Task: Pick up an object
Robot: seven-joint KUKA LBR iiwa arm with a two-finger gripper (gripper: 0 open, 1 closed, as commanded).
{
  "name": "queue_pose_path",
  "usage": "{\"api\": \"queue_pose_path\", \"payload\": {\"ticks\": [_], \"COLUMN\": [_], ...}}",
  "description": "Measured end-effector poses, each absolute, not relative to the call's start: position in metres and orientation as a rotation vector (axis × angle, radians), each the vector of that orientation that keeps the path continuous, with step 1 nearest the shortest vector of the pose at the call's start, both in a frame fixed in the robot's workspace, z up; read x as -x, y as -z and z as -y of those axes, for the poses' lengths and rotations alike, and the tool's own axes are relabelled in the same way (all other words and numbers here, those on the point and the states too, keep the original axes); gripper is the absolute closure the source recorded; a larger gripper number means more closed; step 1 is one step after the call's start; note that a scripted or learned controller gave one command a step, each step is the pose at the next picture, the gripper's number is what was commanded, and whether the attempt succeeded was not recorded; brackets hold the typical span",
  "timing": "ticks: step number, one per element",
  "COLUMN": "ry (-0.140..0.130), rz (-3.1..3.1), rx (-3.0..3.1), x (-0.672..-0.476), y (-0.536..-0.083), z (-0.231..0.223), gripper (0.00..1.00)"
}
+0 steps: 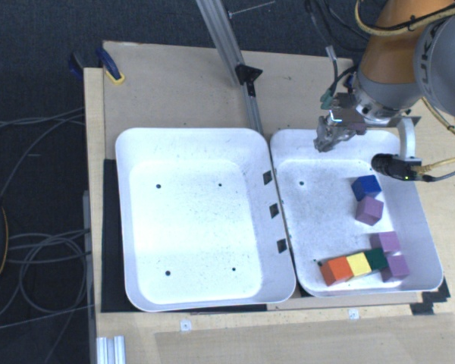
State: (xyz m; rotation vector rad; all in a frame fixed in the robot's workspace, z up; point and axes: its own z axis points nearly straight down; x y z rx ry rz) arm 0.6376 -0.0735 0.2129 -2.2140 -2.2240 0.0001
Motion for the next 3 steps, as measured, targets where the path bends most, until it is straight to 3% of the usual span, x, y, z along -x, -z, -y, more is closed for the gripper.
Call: {"api": "queue_pose_path", "payload": {"ticks": [3], "ry": [-0.001], "rz": [2.224], "rx": [2.212], "x": [-0.543], "y": [-0.216], "z": [-0.063], "gripper": [1.0]}}
